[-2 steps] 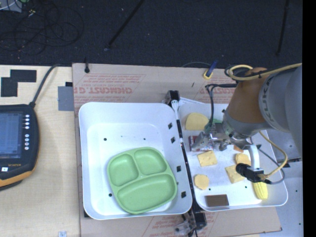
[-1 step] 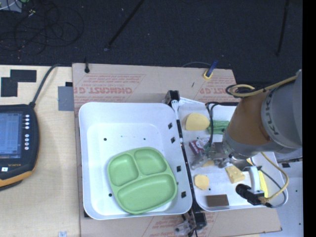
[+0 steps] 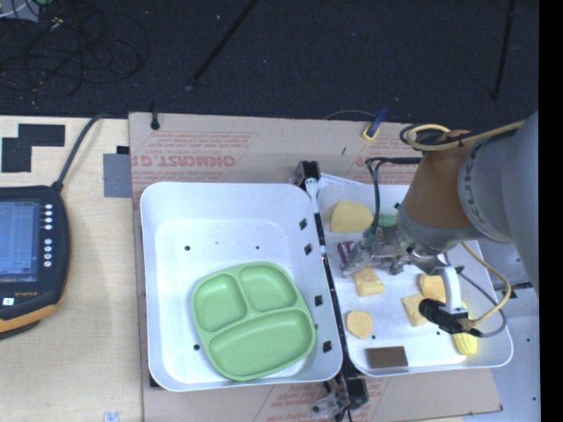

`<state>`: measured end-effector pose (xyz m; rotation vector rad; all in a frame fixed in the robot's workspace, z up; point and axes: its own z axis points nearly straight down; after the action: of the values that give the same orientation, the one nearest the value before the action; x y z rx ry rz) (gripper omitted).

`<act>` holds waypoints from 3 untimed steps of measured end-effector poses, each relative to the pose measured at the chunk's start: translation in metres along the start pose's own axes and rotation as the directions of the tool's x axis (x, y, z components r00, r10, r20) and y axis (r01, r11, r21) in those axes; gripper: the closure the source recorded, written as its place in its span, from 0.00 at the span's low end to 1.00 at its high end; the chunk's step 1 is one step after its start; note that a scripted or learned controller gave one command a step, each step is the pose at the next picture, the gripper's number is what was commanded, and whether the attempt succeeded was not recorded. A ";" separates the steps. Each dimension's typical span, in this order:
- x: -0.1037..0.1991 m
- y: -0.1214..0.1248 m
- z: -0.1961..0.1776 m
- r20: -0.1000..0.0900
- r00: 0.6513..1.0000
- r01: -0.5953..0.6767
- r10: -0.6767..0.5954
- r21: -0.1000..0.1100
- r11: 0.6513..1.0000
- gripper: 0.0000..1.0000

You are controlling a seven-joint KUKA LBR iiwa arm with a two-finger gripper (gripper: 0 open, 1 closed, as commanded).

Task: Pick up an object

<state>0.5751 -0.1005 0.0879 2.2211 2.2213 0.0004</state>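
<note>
The right bin (image 3: 493, 354) holds several yellow food-like pieces: a rounded one (image 3: 350, 216) at the back left, a chunk (image 3: 368, 282) in the middle, a flat round one (image 3: 359, 323) near the front, and two blocks (image 3: 415, 309) (image 3: 432, 286) to the right. A brown rectangular block (image 3: 385, 357) lies at the front edge. My gripper (image 3: 369, 258) is down low in this bin, just behind the middle yellow chunk and in front of the rounded piece. The wrist hides its fingertips, and I see nothing held.
The left bin (image 3: 176, 227) holds a green divided plate (image 3: 253, 319) at its front right. A black divider (image 3: 321, 271) runs between the bins. A handheld controller (image 3: 26, 253) lies on the bench at far left. A small yellow piece (image 3: 465, 344) sits at the right bin's front right.
</note>
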 end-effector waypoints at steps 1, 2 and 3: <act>0.001 -0.079 0.000 -0.001 1.000 -0.002 0.002 0.003 1.000 0.00; 0.005 -0.008 0.000 0.000 1.000 0.003 -0.003 -0.002 1.000 0.00; 0.009 -0.085 -0.001 -0.002 1.000 -0.003 0.003 0.004 1.000 0.00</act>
<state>0.4899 -0.0911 0.0884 2.2271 2.2210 -0.0011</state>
